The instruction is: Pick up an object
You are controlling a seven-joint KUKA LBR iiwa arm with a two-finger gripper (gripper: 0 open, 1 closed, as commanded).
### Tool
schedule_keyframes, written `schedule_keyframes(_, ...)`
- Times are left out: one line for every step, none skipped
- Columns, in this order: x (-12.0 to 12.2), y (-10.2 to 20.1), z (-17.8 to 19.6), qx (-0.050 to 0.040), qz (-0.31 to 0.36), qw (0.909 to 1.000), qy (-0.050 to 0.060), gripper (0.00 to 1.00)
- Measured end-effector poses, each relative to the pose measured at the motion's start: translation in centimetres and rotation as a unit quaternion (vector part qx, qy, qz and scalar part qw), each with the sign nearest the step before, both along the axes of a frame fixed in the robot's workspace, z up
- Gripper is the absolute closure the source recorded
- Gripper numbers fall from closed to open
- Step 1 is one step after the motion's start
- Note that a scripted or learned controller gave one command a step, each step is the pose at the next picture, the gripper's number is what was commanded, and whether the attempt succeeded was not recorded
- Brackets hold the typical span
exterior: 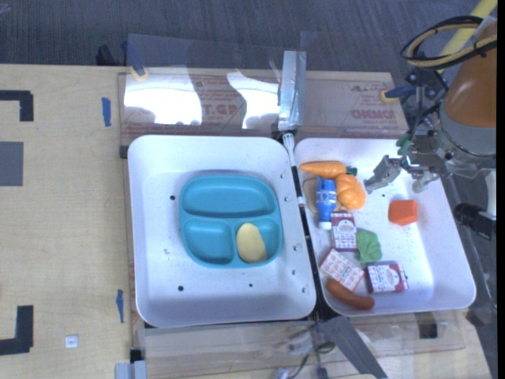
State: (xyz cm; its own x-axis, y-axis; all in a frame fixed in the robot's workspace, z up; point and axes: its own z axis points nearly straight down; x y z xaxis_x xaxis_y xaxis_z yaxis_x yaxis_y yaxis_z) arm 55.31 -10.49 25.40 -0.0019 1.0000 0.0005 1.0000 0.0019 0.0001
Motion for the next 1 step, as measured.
schedule_keyframes(0.0, 0.0, 0.0, 0.0, 0.0, 1.0, 0.0, 0.0)
